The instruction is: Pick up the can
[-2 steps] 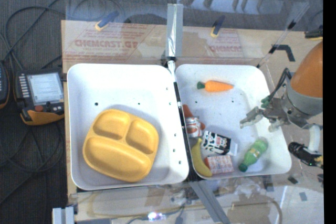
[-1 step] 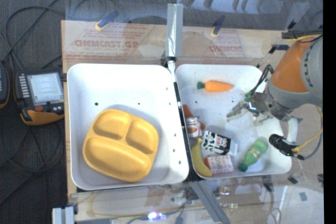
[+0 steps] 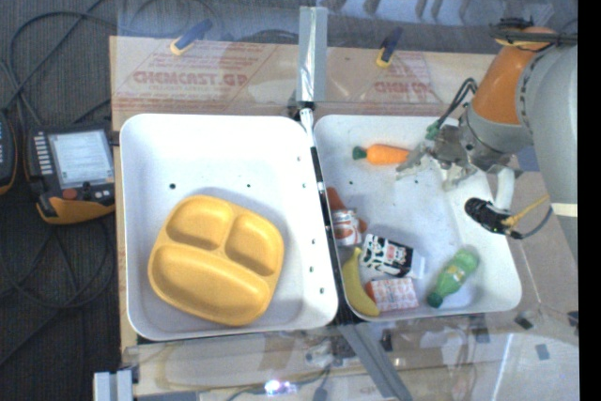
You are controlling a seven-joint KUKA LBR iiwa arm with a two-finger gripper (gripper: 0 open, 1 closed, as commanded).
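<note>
can [image 3: 345,227]: small red and white one, against the left wall of the right bin [image 3: 488,296], roughly 9 o'clock in that bin. Looks tipped or leaning; hard to call.
neighbours: black and white carton [image 3: 387,254] just beside it at 4 o'clock, banana [image 3: 357,286] below along the same wall, red and white packet [image 3: 392,295] next to the banana. Green bottle [image 3: 452,276] further off at 4 o'clock. Carrot [image 3: 385,154] at 1 o'clock, well apart.
gripper [image 3: 434,160]: hovering over the upper part of the right bin, at 2 o'clock from the can, well apart. Fingers spread fairly wide, nothing between them. Carrot sits just beside its left fingertip.
left bin [image 3: 141,155]: yellow divided tray [image 3: 216,258], not relevant.
step: approach, I'd say; no grasp yet.
next move: travel toward 8 o'clock, centre over the can, then descend. Wall on one side and carton on the other leave little finger room, so line the fingers up parallel to the wall.
risk: clipping the wall or grabbing the carton instead.
</note>
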